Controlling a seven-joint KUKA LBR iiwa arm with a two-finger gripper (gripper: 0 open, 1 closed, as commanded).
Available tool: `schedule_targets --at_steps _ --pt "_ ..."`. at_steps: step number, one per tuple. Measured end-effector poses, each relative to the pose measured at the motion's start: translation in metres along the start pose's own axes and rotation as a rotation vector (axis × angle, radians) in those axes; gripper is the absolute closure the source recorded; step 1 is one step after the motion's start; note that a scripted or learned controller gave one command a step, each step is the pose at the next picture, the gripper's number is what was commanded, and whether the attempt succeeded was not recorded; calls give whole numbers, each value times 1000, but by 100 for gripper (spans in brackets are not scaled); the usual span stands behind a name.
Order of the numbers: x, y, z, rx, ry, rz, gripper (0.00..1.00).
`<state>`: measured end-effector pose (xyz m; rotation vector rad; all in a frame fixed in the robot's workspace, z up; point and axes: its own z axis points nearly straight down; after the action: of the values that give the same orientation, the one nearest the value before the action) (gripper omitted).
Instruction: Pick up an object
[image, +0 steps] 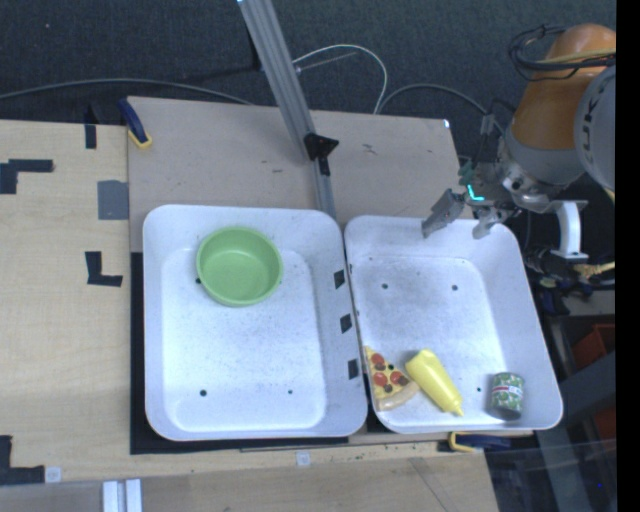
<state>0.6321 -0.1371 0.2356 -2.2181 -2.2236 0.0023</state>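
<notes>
Broadly, two white bins sit side by side on the bench: the left bin (170, 400) and the right bin (520, 300). The arm (560, 100), grey with its orange band, reaches in from the right and hangs over the far edge of the right bin. Its gripper (460, 218) has its two fingers spread apart with nothing between them, poised above the bin's upper rim and well apart from every object.

In the left bin, near its far left corner, stands a green bowl (239, 265), upright and open. It looks like light, stiff plastic; its rim would be the place to pinch, one finger inside and one outside.

Along the near edge of the right bin lie three smaller things. A yellow mustard bottle (434, 380) lies on its side at a slant, nozzle toward the near right; probably light and smooth, it is best taken across its fat middle. Just beside it to the left is a toy pizza slice (385, 380), flat and low, likely hard to get fingers under. Near the right corner a small dark can (505, 394) rests, rigid and round, so apt to roll or slip unless gripped squarely across its body.
</notes>
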Motion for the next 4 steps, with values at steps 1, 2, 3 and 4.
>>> schedule_targets --at_steps 1,2,3,4 --pt "9 -6 51 5 0 0 0" --pt "20 -5 105 5 0 0 0" --pt "20 -5 148 -1 -2 0 0" --pt "21 -5 137 -1 0 -1 100"
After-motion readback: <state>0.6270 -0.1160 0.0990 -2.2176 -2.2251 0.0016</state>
